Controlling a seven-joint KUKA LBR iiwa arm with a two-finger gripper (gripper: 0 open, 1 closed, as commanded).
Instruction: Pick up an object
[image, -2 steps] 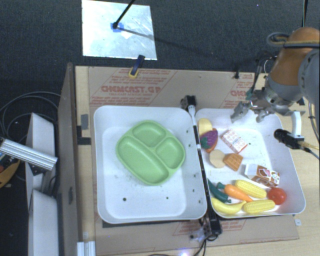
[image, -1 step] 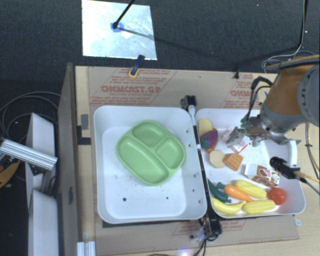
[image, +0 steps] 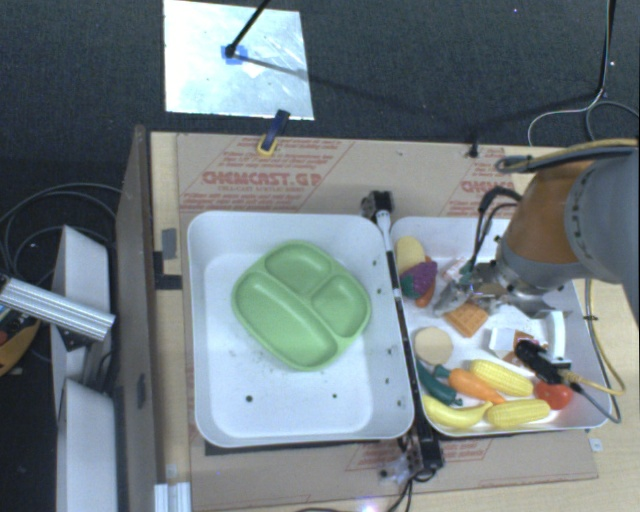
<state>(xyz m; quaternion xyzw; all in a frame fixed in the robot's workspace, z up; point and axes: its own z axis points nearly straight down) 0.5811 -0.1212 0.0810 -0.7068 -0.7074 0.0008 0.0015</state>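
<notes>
Grey gripper (image: 455, 292) is lowered into the right bin (image: 585, 425), just above a cracker (image: 466, 320) beside purple grapes (image: 421, 277). Finger spread can't be made out; nothing is seen held.

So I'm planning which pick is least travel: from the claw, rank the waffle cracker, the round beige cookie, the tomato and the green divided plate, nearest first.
1. Waffle cracker, right under the claw in the right bin.
2. Round beige cookie, lower left of it in the same bin.
3. Tomato, at the right bin's lower right.
4. Green divided plate, over in the left bin.
</notes>
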